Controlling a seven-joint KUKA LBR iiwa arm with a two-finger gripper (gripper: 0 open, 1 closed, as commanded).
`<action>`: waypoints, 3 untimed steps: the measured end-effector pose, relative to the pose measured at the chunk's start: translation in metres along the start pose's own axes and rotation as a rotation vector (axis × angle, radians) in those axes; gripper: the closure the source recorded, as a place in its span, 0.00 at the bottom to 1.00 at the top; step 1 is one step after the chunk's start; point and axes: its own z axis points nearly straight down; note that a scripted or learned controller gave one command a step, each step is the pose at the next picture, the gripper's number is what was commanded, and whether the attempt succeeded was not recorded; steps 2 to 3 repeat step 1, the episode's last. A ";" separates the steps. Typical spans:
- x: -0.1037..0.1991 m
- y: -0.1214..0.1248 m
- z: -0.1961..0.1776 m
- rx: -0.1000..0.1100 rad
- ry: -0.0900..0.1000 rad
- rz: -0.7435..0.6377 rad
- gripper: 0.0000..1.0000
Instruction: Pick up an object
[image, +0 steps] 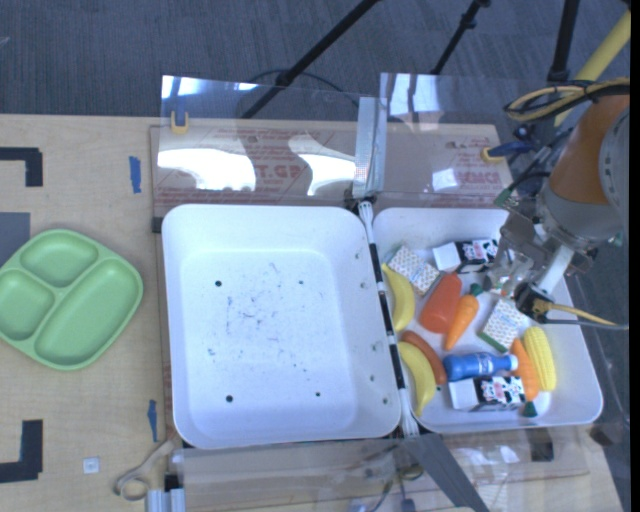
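Gripper (512, 283) hovers over right bin's (590, 385) far right part; its grasp state cannot be told. Nearest target, the toy carrot (461, 318), lies mid-bin: probably light, rigid, smooth plastic. Best grasped across its thick middle.

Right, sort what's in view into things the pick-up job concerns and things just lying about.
Job:
end effector
right white bin
orange plastic carrot
yellow toy banana
blue bottle
yellow corn cob
checkered packet

Lying about:
green divided plastic plate
left white bin
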 end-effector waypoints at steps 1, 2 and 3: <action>0.038 -0.004 -0.004 0.002 -0.001 0.538 1.00; 0.038 -0.004 -0.004 0.002 -0.001 0.538 1.00; 0.038 -0.004 -0.004 0.002 -0.001 0.538 1.00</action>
